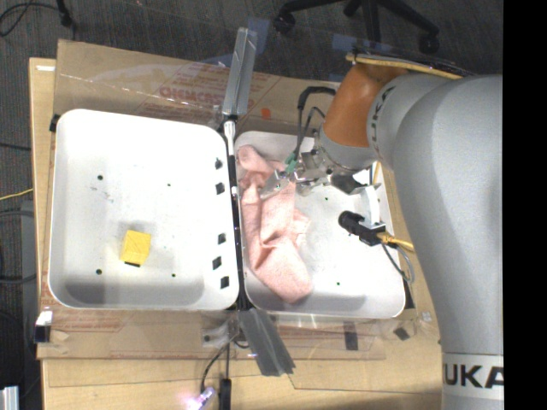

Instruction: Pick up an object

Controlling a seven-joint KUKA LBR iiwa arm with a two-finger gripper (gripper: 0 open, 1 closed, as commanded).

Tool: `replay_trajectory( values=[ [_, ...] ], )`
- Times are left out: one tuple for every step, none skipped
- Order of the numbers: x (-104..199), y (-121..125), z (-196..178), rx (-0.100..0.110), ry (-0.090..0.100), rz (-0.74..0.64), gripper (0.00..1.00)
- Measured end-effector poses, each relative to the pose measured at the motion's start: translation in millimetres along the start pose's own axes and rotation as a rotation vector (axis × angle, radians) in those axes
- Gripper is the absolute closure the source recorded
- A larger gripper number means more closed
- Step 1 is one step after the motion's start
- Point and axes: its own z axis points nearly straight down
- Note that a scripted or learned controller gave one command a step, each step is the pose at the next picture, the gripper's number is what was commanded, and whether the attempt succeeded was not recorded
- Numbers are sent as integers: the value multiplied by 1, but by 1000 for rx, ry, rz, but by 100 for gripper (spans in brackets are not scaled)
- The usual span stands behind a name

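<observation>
Bench is carrying two white bins; gripper point(280, 180) is sitting in right bin point(376, 293), fingers pinching pink cloth point(272, 229); yellow block point(136, 247) is lying in left bin point(77, 143).

A cardboard sheet point(154, 79) lies under both bins, an office chair base point(363, 7) beyond.

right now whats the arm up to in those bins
The grey arm reaches into the right bin with its gripper down at the upper part of a pink cloth that lies along the bin's left side. Whether it has hold of the cloth can't be told. A small yellow block sits alone in the left bin.
</observation>
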Motion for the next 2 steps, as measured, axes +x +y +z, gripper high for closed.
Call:
replay_trajectory(
  values=[
    [0, 0, -10, 1, 0, -4, 100],
    [76, 23, -129, 0, 0, 30, 100]
  ],
)
